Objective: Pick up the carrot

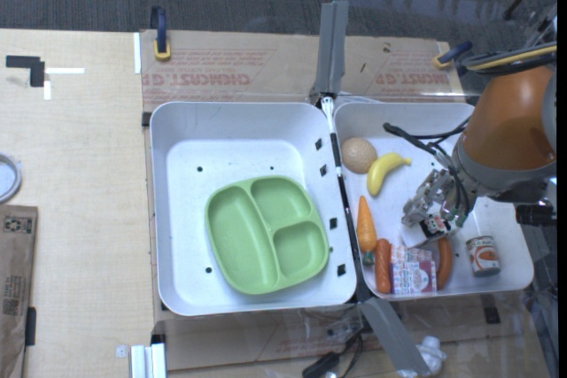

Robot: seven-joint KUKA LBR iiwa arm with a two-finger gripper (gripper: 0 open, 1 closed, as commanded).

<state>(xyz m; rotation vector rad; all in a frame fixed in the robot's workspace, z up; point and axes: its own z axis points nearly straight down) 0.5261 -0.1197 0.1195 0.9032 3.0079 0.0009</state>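
The slim orange carrot (365,224) lies lengthwise in the right shallow white bin (505,274), close against that bin's left wall, its narrow tip pointing toward the far side. Nothing of mine touches it. Just below its thick end sits a stubby reddish-orange sausage-shaped piece (383,266), and beside that a small red-and-white printed carton (413,270) with another reddish piece (444,261) at the carton's right. Up from the carrot rest a round tan egg-like ball (358,154) and a curved yellow banana (383,171), near each other. A small tin can with an orange-red label (483,255) stands toward the right wall.

My hand (432,210) hangs over the middle of this bin, to the right of the carrot and apart from it, above the carton. Whether it is wide or narrow I cannot tell; the metal parts blur together.

The left shallow white bin (177,190) holds a light green three-compartment plastic plate (266,234). Both bins sit on the pale wooden worktop (71,155).
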